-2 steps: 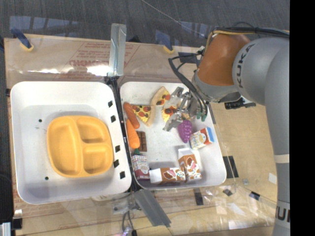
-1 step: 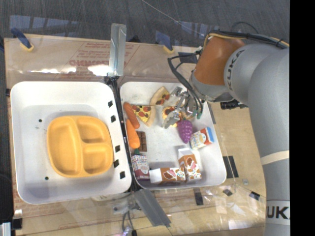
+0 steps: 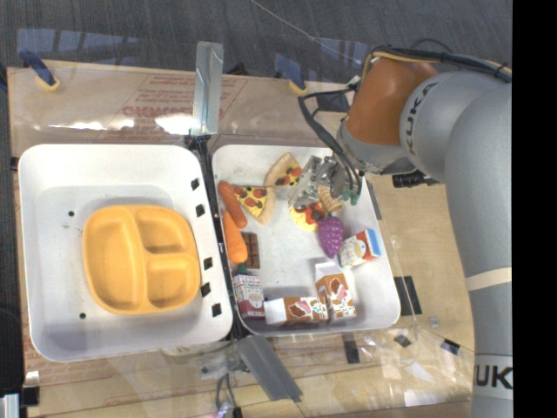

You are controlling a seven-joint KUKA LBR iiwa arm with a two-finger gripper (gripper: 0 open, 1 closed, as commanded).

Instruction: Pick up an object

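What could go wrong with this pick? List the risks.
1. The gripper is down among crowded toys in the right bin: the purple grapes, a yellow item and a pizza slice lie close, so it may nudge or catch the wrong one.
2. It works near the bin's far wall, where an item could be pushed against the rim instead of lifted.

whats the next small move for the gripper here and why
Probably a short, straight descent. The gripper sits low in the right bin, over a cluster of toys near the purple grapes, and nothing shows between its fingers. Whether they are open is unclear.
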